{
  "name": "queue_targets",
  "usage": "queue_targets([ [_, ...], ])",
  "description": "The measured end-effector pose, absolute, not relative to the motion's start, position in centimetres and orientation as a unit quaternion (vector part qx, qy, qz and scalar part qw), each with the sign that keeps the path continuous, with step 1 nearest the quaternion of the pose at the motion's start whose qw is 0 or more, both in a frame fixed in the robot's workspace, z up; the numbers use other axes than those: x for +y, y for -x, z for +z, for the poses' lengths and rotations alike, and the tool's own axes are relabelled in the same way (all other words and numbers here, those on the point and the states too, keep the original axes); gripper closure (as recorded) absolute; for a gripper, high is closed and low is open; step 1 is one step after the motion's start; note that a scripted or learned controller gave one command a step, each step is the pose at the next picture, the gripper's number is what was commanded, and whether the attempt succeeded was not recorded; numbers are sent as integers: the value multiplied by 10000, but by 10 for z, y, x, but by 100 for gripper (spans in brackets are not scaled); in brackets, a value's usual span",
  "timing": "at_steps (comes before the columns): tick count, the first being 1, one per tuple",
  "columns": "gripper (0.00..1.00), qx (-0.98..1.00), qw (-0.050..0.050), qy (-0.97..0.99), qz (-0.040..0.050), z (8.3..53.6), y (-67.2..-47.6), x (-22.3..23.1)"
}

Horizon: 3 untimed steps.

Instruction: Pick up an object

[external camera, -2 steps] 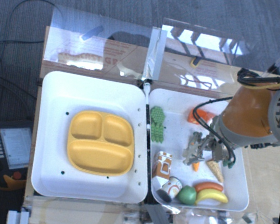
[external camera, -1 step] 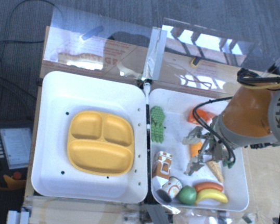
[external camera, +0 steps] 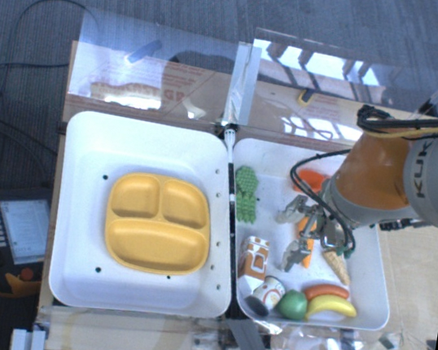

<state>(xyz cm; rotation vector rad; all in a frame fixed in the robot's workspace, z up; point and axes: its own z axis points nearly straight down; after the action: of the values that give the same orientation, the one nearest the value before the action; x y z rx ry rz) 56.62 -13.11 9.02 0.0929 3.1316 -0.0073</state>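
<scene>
My gripper [external camera: 293,234] hangs over the middle of the right bin [external camera: 380,274], its two grey fingers [external camera: 288,212] spread open with bare white bin floor between them. A thin orange piece [external camera: 308,224] lies right beside the wrist. A small orange-and-white box [external camera: 255,256] sits just left of the gripper. A green knobbly object [external camera: 245,192] lies along the bin's left wall. At the front lie a round can-like item [external camera: 268,293], a green lime [external camera: 293,305], a yellow banana [external camera: 332,307] and a red-orange piece [external camera: 326,292]. A waffle cone [external camera: 336,265] lies to the right.
The left bin [external camera: 85,190] holds a yellow divided plate [external camera: 159,222]. An orange object [external camera: 311,179] sits at the back of the right bin, partly under the arm [external camera: 384,176]. Clear plastic walls [external camera: 242,83] rise behind both bins.
</scene>
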Motion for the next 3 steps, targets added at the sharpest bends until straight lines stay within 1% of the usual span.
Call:
queue_targets([
  [1,100,9995,84,-292,-39,101,-569,-131],
  [2,0,9995,82,-290,-38,101,-569,-130],
  [3,0,9996,45,-265,-27,90,-576,-128],
])
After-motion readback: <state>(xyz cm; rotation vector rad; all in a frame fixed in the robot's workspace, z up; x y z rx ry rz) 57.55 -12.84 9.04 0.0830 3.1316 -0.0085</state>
